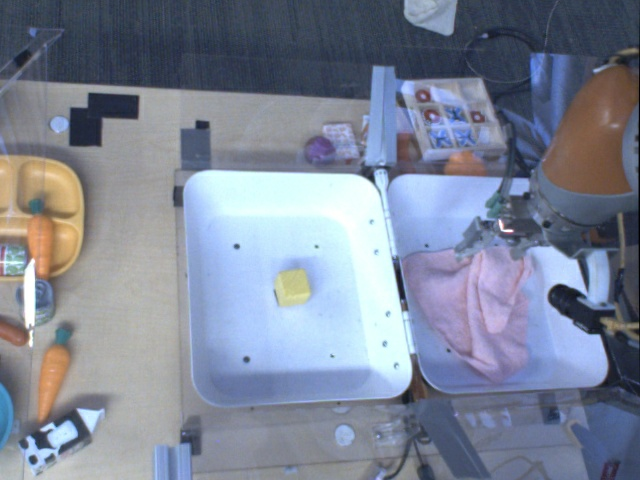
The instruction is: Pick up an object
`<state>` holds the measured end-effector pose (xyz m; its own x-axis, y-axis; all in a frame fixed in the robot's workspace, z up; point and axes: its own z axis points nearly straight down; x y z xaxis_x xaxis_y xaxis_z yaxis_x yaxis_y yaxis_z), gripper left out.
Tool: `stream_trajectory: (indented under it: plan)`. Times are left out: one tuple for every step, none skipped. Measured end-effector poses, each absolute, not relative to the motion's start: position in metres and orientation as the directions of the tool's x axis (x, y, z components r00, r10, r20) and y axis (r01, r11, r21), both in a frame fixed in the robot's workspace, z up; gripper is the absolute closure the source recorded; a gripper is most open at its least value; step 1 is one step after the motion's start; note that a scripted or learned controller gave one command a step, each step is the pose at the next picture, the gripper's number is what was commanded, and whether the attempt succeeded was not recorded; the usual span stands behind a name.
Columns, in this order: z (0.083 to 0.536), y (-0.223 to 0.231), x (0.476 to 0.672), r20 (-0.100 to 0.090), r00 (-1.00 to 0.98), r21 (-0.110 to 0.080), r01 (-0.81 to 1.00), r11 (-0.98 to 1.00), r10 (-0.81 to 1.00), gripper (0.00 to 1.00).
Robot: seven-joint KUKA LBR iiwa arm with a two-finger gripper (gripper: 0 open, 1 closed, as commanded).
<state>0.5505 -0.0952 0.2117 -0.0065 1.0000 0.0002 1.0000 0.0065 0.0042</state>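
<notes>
A pink cloth lies crumpled in the right bin, and its upper edge is drawn up into a peak. My gripper sits right over that peak near the bin's back, shut on the bunched top of the cloth. Folds run down from the fingers toward the bin's front. A small yellow block rests alone near the middle of the left bin, far from the gripper.
The arm's orange band hangs over the right bin's back right corner. Behind the bins lie a purple object, a box of cards and an orange item. Toy carrots and a yellow tray are at the far left.
</notes>
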Motion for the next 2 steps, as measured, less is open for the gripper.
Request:
stream_trajectory:
  plan:
    - [0.099, -0.132, 0.561, -0.005, -0.132, 0.015, 0.991, 0.132, 0.991, 0.0]
    - [0.094, -0.101, 0.589, -0.009, -0.188, 0.022, 0.982, 0.188, 0.982, 0.0]
